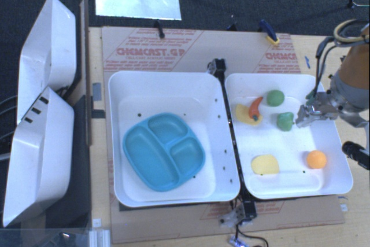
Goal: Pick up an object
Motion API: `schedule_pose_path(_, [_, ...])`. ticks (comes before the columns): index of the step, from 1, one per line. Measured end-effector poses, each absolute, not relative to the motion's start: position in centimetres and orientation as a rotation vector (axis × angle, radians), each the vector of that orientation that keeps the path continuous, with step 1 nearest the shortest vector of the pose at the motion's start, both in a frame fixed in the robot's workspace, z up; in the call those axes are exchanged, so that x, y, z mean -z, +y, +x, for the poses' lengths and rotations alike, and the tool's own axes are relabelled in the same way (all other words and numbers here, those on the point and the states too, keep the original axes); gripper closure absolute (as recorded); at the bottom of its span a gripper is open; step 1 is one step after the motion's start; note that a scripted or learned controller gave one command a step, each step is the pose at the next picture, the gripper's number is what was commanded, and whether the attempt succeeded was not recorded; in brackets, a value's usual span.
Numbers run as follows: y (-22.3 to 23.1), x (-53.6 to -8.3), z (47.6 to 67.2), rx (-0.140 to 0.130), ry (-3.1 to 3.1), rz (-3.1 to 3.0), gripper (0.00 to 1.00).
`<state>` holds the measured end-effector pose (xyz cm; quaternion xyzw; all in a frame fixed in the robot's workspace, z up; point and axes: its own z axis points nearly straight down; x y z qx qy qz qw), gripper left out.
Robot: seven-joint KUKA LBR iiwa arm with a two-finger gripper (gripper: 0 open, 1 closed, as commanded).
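Observation:
The right bin holds a green round piece at the back and a second green piece just in front of it. An orange-red carrot shape lies on a yellow piece near the bin's left wall. A pale yellow piece and an orange ball sit toward the front. My gripper reaches in from the right, low over the bin, its tip just right of the second green piece. Nothing shows between its tips.
The left bin carries a blue divided plate. White containers stand off the bench at the left. A black clamp joins the bins at the back, and a cable loops above the arm at the right.

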<state>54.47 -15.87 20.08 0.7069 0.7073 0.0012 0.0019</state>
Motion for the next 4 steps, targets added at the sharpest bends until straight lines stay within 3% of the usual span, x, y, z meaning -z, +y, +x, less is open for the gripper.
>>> schedule_pose_path(1, [-15.9, -20.8, 54.5, -0.001, 2.221, 2.220, 1.00])
schedule_pose_path(4, [0.1, -23.8, 54.6, -0.003, 2.227, 2.216, 1.00])
